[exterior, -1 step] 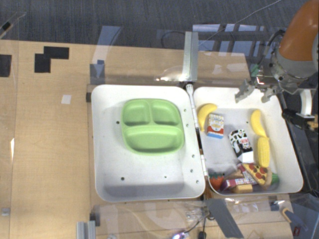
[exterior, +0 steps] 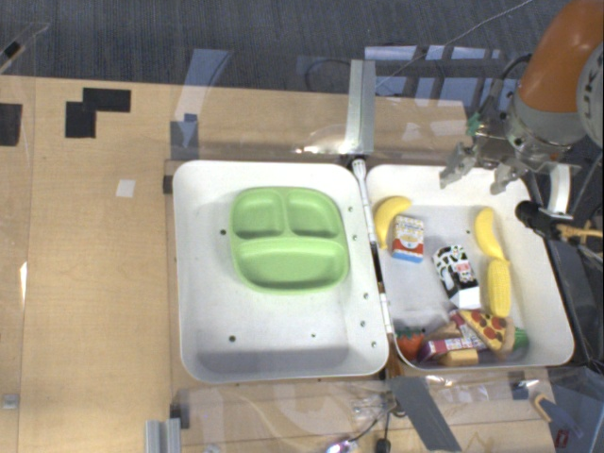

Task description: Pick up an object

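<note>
Camera view: end effector (exterior: 479, 170) hovers spread open, holding nothing, above right bin (exterior: 559, 333).

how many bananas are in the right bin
2. One banana lies at the bin's upper left, beside the small carton; the other banana lies near its right side, above the corn. The bottom pile could hide more.

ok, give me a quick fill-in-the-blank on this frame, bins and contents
1. The green divided plastic plate lies in the ____ white bin.
2. The small red-and-white carton lies right beside a ____ banana.
3. The black-and-white cow-patterned toy lies in the ____ bin.
4. The two-finger gripper hangs over the right bin's ____ edge.

Missing words: left; yellow; right; far
</note>
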You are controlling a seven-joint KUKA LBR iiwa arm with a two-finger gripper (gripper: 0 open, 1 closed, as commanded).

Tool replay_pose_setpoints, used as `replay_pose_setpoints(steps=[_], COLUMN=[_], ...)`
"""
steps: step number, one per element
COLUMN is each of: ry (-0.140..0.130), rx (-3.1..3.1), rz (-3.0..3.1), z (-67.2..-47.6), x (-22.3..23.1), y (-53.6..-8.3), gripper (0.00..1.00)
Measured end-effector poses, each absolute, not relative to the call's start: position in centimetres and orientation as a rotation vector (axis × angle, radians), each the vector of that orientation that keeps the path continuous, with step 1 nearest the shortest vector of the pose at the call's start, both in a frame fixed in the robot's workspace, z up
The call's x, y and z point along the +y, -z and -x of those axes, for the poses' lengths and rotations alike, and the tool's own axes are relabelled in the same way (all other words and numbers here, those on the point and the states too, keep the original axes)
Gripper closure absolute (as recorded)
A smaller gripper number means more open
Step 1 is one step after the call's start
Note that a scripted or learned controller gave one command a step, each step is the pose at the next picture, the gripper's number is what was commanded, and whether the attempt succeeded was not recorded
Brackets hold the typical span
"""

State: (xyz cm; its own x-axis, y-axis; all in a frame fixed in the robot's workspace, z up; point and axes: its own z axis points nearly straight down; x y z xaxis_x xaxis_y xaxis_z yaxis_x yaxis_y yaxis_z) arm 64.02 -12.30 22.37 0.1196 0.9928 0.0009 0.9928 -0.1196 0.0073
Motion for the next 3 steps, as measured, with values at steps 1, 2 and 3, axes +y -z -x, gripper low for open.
replay_pose_setpoints(steps=[1, 2, 3], ry=[-0.015, -0.014, -0.003], rx=[2.086, 2.086, 2.066], rz=[-2.336, -2.336, -2.364], z=[-64.2, -64.2, -61.2], x=[-12.2, -12.2, -15.1], y=[-23.6, -23.6, -10.2], gripper=[1.00, 0.00, 0.00])
